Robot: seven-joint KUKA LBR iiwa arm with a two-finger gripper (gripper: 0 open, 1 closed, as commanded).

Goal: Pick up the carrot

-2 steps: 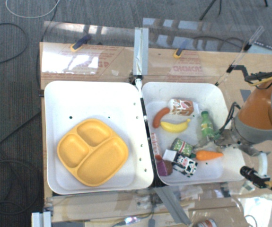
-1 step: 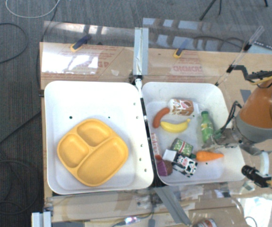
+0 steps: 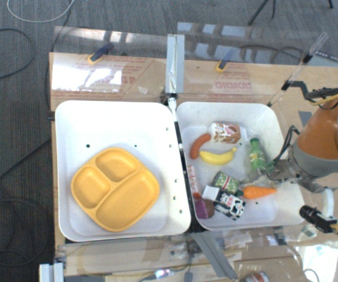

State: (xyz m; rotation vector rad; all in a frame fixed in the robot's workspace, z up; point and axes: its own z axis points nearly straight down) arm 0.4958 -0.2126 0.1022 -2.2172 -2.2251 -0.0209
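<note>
The orange carrot (image 3: 258, 192) lies on its side in the right bin (image 3: 234, 111), near the front right, with its tip pointing right. My gripper (image 3: 274, 171) hangs at the bin's right side, just above and behind the carrot's right end and next to the green bottle (image 3: 255, 153). The carrot rests on the bin floor and I see nothing held by the gripper. The arm's orange band (image 3: 324, 137) sits over the bin's right rim.
The right bin also holds a red sausage (image 3: 198, 145), a banana (image 3: 217, 155), a brown carton (image 3: 226, 133), a green box (image 3: 226, 183), a black-and-white carton (image 3: 228, 202) and a purple item (image 3: 203, 208). A yellow divided plate (image 3: 114, 188) lies in the left bin (image 3: 74, 122).
</note>
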